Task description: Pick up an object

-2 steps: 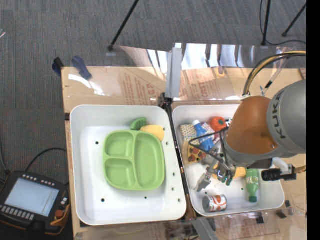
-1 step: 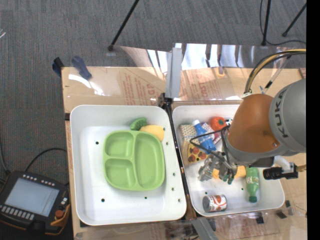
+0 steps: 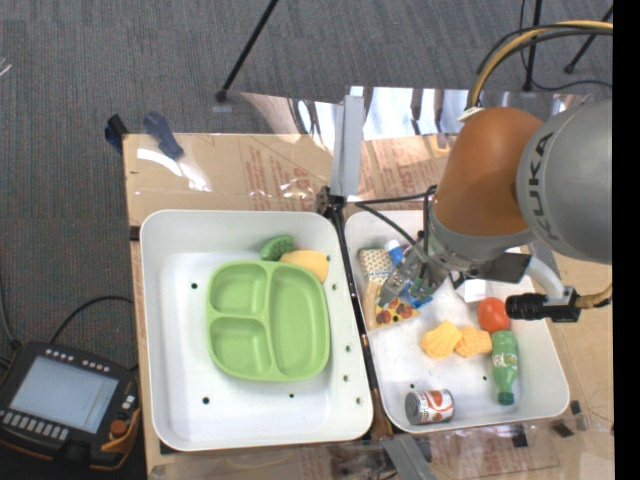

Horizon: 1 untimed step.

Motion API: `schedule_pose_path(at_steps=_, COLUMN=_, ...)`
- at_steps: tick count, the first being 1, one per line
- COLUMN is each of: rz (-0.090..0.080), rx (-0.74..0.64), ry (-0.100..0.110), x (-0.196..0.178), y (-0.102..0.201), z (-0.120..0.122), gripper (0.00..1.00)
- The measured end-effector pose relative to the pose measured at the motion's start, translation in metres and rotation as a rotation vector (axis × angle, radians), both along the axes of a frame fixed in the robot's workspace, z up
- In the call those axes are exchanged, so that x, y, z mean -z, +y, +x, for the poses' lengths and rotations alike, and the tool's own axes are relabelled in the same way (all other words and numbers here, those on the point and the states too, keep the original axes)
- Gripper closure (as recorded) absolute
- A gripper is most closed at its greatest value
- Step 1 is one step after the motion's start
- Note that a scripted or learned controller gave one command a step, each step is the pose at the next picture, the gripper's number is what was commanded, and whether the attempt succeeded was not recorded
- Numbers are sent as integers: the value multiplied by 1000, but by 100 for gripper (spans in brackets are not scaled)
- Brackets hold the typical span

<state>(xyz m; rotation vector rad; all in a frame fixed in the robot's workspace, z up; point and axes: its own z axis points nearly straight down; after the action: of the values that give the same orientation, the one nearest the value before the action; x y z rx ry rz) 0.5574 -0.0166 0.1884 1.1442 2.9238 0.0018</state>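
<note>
My gripper [image 3: 408,286] is low in the right bin [image 3: 545,408], near its left side, under the grey and orange arm. It hangs right over a colourful patterned packet [image 3: 393,314] and beside a small checked object [image 3: 375,261]. The wrist hides how the gripper meets the packet. Further right in the same bin lie a yellow ridged piece [image 3: 441,340], an orange piece [image 3: 474,343], a red tomato-like toy [image 3: 493,314], a green bottle [image 3: 504,364] and a red and white can [image 3: 430,405].
The left bin [image 3: 170,408] holds a green divided plate [image 3: 268,320], with a yellow toy [image 3: 309,263] and a dark green toy [image 3: 278,246] at its far edge. A teach pendant [image 3: 65,398] sits on the floor at lower left.
</note>
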Motion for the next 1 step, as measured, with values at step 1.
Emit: schedule_pose_path(at_steps=1, rz=0, rx=96, ry=5, x=-22, y=60, z=-27, gripper=100)
